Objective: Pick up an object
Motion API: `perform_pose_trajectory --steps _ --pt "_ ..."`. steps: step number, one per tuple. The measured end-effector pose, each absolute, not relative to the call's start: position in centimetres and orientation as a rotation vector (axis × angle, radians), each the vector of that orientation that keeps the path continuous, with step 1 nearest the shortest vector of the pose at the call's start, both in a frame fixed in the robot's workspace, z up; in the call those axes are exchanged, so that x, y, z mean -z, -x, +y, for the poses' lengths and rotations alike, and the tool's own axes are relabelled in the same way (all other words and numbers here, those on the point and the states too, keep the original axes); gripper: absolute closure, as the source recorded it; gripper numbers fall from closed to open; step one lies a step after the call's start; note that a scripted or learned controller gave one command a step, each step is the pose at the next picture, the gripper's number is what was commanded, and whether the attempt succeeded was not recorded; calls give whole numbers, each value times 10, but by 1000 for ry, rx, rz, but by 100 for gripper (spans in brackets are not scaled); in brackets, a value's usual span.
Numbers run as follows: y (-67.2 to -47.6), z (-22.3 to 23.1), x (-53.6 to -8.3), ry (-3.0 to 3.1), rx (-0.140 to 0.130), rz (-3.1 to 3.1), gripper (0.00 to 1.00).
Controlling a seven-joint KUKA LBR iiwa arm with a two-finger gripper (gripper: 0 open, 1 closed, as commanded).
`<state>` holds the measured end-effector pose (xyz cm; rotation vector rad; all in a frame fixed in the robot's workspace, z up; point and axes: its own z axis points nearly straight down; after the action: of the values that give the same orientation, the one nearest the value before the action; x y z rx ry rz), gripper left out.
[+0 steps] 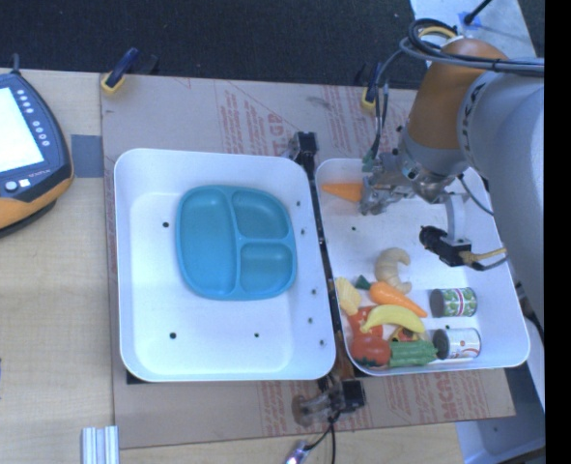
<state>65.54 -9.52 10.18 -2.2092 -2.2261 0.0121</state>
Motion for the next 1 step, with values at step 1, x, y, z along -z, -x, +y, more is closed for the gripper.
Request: perform_pose_trajectory --steps 1 --pt "-655 -96 -112 2207 -13 -2227 100"
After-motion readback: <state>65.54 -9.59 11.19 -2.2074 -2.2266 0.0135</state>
